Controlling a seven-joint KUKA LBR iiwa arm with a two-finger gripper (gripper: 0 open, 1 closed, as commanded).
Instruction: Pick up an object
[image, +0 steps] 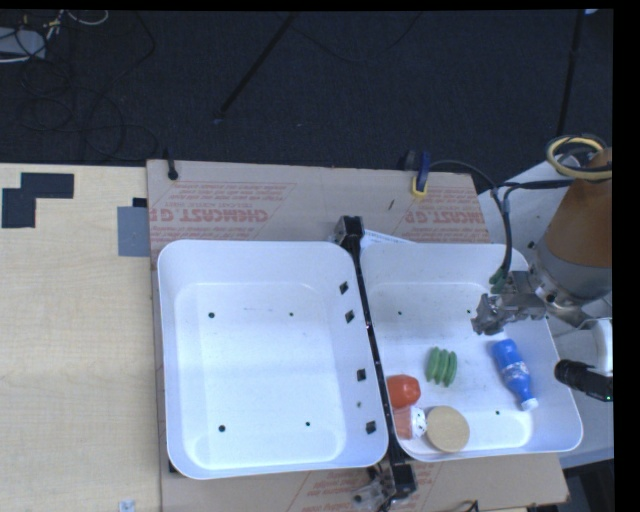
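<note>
gripper (490, 318) sits low over the right bin (470, 268) near its right wall, just above a blue bottle (512, 371); cannot tell its state. green ridged piece (441, 365) lies mid-bin; red object (403, 390) and tan disc (447, 428) near front edge. left bin (200, 262) alongside.

Single fixed camera set high above the table (80, 330), looking down at a slant from a moderate distance, framing both white bins, left bin (262, 262) and right bin (560, 425), with dark floor across the top and the arm (580, 225) entering from frame right.
</note>
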